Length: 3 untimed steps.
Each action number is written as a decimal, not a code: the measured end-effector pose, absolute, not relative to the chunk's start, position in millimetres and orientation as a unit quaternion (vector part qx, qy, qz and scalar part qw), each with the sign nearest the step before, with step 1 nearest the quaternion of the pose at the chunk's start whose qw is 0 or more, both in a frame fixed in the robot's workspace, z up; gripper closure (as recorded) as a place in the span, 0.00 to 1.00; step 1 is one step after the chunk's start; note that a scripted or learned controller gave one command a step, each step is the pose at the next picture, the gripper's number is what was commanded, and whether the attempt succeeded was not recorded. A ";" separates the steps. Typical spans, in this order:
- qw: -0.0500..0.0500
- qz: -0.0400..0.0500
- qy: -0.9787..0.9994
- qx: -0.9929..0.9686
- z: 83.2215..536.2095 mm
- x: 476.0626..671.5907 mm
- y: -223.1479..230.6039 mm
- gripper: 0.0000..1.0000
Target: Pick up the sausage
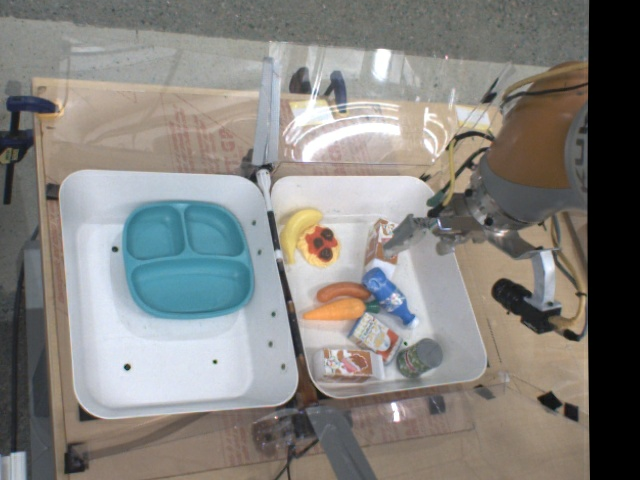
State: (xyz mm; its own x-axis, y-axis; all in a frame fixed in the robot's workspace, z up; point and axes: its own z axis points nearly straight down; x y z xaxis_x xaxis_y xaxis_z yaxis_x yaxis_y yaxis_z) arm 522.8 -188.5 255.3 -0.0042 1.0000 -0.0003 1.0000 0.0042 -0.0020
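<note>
The sausage (343,291) is a short reddish-brown link lying flat in the middle of the right bin (452,268). An orange carrot (337,311) lies right below it and a blue bottle (390,296) touches its right end. My gripper (408,234) reaches in from the right, over the bin's upper right part. It hangs above a brown carton (380,240), up and to the right of the sausage and apart from it. Nothing shows in its grasp.
The right bin also holds a banana (298,231), a pizza slice (321,246), a juice box (375,335), a flat food box (347,364) and a can (420,358). In the left bin (90,358) lies a teal divided plate (188,258).
</note>
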 end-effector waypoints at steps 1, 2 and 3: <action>0.001 0.001 -0.775 -0.631 158.0 547.0 -153.4 0.00; -0.012 -0.002 -0.849 -0.528 111.3 561.3 -209.4 0.00; -0.001 0.000 -0.881 -0.474 114.4 569.9 -138.0 0.00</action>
State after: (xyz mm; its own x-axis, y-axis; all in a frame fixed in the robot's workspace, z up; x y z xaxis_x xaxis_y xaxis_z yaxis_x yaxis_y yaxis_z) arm 569.9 -138.0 114.4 -0.5512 0.8344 -0.0014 0.8344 0.5512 -0.0001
